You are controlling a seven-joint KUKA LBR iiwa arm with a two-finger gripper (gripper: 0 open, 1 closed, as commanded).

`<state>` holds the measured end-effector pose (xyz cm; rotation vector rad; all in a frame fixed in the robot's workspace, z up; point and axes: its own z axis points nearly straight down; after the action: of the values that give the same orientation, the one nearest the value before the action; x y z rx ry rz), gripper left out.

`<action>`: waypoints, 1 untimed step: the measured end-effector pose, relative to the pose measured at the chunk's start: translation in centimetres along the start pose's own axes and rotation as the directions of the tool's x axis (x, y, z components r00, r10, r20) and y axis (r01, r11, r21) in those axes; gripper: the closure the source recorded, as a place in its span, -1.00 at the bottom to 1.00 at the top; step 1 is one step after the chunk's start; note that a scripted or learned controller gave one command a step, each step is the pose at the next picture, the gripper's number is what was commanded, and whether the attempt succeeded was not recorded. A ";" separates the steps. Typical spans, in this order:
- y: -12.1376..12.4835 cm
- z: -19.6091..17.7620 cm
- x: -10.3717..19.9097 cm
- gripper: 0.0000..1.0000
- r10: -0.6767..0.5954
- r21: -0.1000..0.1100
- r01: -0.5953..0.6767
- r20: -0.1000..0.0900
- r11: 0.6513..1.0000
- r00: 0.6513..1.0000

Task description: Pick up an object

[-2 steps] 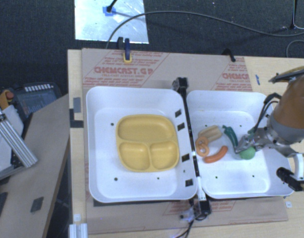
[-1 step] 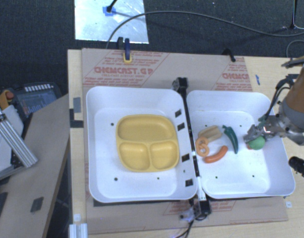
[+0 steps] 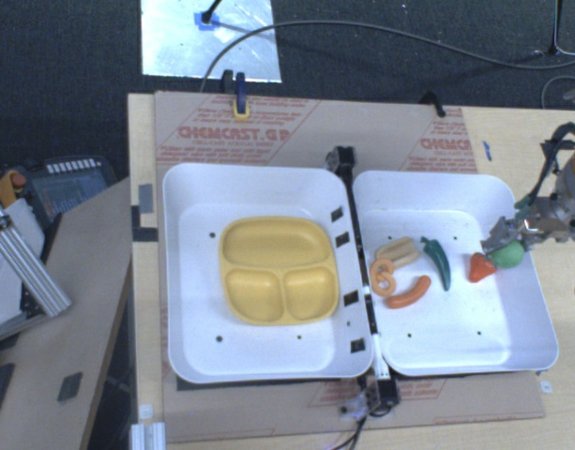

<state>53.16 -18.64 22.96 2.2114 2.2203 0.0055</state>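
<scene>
Gripper (image 3: pixel 508 237): at the right edge of the right bin (image 3: pixel 456 350); I cannot tell if it grips anything.
Green ball (image 3: pixel 510 254): right at the tip, touching or just under it.
Red piece (image 3: pixel 481 268): just left of the ball and a bit lower.
Green pepper (image 3: pixel 438 261): further left, lying top to bottom.
Sausage (image 3: pixel 409 292), bun (image 3: pixel 397 249): further left again.
Yellow tray (image 3: pixel 273 268): in the left bin (image 3: pixel 189 251), far away.

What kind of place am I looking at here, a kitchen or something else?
Probably a robot test lab, not a kitchen: two white bins on a bench, toy food in one, a yellow tray in the other, and a gripper reaching in.
</scene>
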 end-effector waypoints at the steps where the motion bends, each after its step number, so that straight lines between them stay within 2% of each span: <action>1: 0.2 -5.4 -0.1 1.00 0.000 0.000 0.000 0.000 1.000 1.000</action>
<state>53.34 -18.69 28.40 2.2109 2.2209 0.0059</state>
